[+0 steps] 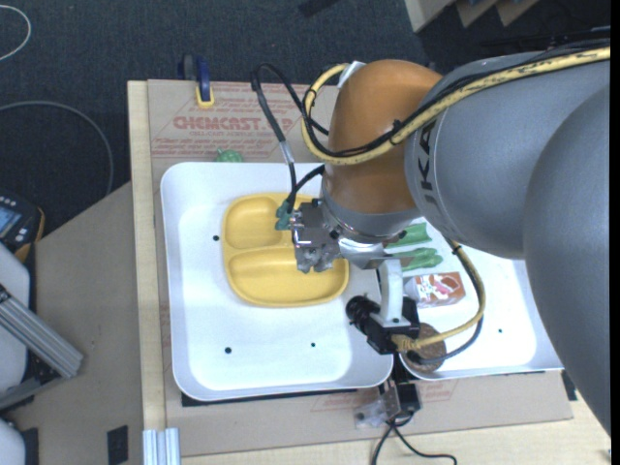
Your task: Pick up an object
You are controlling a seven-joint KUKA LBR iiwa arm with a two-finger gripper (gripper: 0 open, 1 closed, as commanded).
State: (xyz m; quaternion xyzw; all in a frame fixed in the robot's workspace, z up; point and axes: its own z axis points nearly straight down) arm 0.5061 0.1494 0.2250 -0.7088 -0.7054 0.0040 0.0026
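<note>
Hand (312, 250) poised low over the right edge of the yellow dish (271, 255), under the orange-banded wrist; hard to tell whether spread wide or pinched narrow, since the wrist body hides the tips from above; nothing visibly held.

Below and to both sides of the hand, the two white bins (194, 289), side by side on the worktop (155, 163); directly beneath and just left of the hand, the yellow dish, a two-compartment tray with a ridge across its middle, lying flat in the left bin; probably light, stiff moulded plastic, glossy and likely slippery; broad and shallow, so no purchase across the body; best taken by the thin raised rim or the centre ridge, pinched firmly against sliding.

Right of the hand, in the other bin, a green item (418, 256) and a small red-and-white packet (438, 287); probably light and soft.
</note>
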